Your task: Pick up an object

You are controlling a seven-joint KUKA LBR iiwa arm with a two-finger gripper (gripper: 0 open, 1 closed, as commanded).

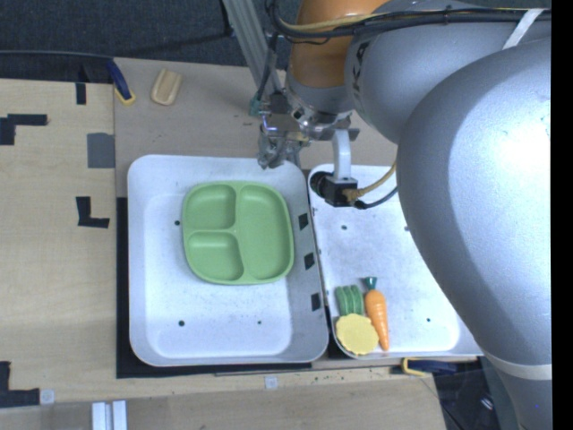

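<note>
A green divided plate (238,232) lies flat in the left bin (157,240), toward its back. In the right bin (412,267), at the front left corner, sit an orange toy carrot (378,317), a green toy vegetable (349,300) and a yellow round piece (356,335), all close together. My gripper (271,155) hangs over the back rim of the left bin, just behind the plate's far edge. Nothing shows between its tips.
A tan block (166,87) and a blue-and-yellow tool (121,82) lie on the bench behind the left bin. The big grey arm covers much of the right bin. Black tape marks sit on the bench at left.
</note>
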